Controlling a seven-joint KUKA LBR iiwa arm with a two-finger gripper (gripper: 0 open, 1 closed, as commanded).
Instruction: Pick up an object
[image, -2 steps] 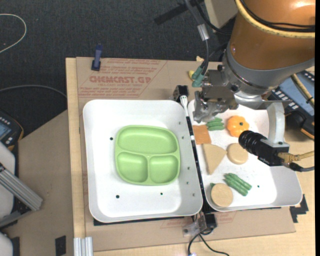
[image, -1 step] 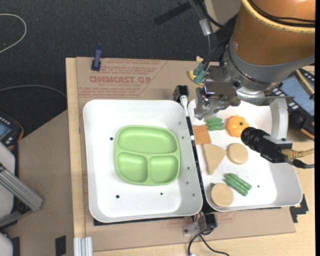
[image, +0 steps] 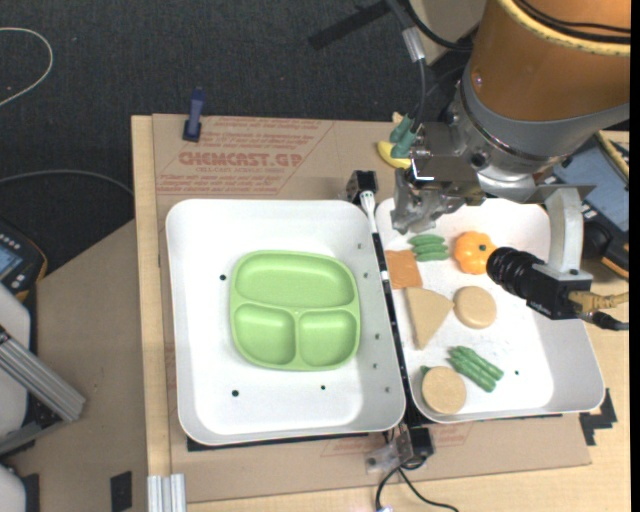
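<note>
Tan, round toy food sits nearest — a biscuit-like disc (image: 443, 390) at about 6 o'clock in the right bin (image: 560, 395), a green bean pod (image: 474, 367) just beside it. Further in lie a wedge of toy cheese or bread (image: 428, 315), a pale round piece (image: 475, 307) and an orange-brown square slice (image: 402, 269). The left bin (image: 195, 330) bears a green divided plate (image: 295, 307). At 12 o'clock of the right bin, a toy orange (image: 472, 251) and a small green pod (image: 430, 247) lie below the gripper (image: 418, 215) — I cannot tell how its jaws stand. Nothing looks lifted; by my judgement the pick is all still to do.
</note>
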